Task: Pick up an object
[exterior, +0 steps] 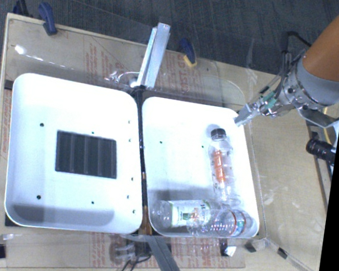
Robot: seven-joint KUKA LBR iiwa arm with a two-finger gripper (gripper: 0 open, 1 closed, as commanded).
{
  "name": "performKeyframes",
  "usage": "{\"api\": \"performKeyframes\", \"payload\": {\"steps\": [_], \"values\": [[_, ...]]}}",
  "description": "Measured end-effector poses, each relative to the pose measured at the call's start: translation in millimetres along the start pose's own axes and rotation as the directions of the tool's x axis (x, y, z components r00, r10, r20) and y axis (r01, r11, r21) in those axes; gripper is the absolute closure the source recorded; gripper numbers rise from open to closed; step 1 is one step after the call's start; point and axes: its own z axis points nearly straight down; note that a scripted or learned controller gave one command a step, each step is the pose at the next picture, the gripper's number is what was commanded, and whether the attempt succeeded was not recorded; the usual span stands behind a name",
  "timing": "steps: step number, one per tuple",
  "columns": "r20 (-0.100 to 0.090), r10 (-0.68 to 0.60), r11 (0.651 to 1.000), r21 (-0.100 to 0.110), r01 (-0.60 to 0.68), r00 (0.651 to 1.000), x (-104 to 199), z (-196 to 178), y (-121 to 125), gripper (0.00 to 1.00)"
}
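Observation:
Three clear plastic bottles lie in the right bin [176,133]. One with an orange label and a dark cap [221,161] lies lengthwise along the bin's right side. A second with a green and white label [186,214] rests along the front wall, and a third with a red band [232,223] sits in the front right corner, touching the other two. My gripper [246,116] hangs above the bin's far right corner, just beyond the orange-labelled bottle's cap, with nothing seen in it.
The left bin [35,105] holds a dark ribbed rectangular block [86,155]. A metal post [154,53] rises behind the seam between the bins. Blue clamps [47,19] grip the bench's far edge. Cables [322,151] trail at the right.

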Motion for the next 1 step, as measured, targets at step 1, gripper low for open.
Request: {"api": "performKeyframes", "payload": {"steps": [1], "values": [[0.0, 0.0, 1.0, 0.001, 0.0, 1.0, 0.1, 0.4, 0.0, 0.0]]}}
